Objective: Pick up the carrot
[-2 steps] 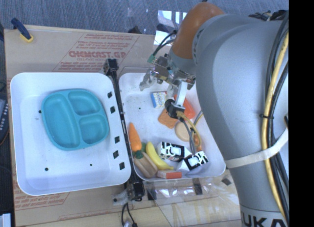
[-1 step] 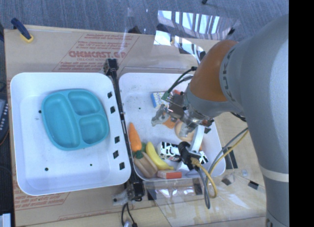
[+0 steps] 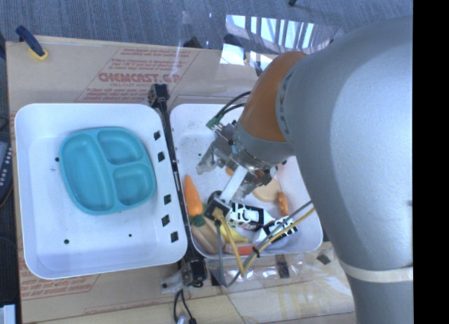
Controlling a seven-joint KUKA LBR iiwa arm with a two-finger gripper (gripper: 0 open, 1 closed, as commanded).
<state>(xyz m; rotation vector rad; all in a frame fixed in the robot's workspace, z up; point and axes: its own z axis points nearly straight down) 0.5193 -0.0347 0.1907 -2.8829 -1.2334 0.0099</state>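
Note:
The carrot [image 3: 191,194] lies in the right bin [image 3: 189,123] against its left wall, orange with a green end pointing toward the front. The gripper [image 3: 219,177] hangs over the middle of this bin, just right of the carrot and not touching it. Its two fingers [image 3: 206,163] stand apart, open, with nothing between them. The big grey arm and its orange band hide the bin's right half.
Several toy foods crowd the right bin's front: a tan piece [image 3: 266,191], a small orange piece [image 3: 282,204], a yellow piece [image 3: 226,230] and a black-and-white item [image 3: 245,214]. The left bin [image 3: 35,245] holds a blue divided plate [image 3: 106,170]. A black divider runs between the bins.

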